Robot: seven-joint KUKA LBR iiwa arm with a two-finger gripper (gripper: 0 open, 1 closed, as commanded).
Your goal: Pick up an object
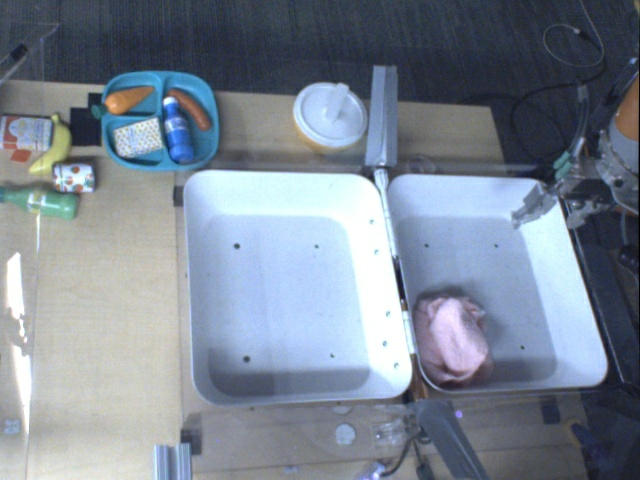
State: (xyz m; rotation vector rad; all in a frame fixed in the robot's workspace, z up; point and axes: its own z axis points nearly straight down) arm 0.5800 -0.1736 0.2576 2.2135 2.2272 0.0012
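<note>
Wooden bench point(100, 298), two white bins. Pink cloth point(452, 338) lies at 6 o'clock corner of right bin point(500, 268). Gripper point(532, 208) hovers at that bin's 2 o'clock rim, well apart from cloth; we cannot tell its state. We judge risk: soft bunched cloth slips, or descent clips bin wall.

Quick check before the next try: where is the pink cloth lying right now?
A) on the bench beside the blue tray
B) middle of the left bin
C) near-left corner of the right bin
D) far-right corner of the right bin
C: the crumpled pink cloth lies in the right bin, in its near-left corner against the wall beside the left bin, away from the pincer at the far-right rim.
</note>
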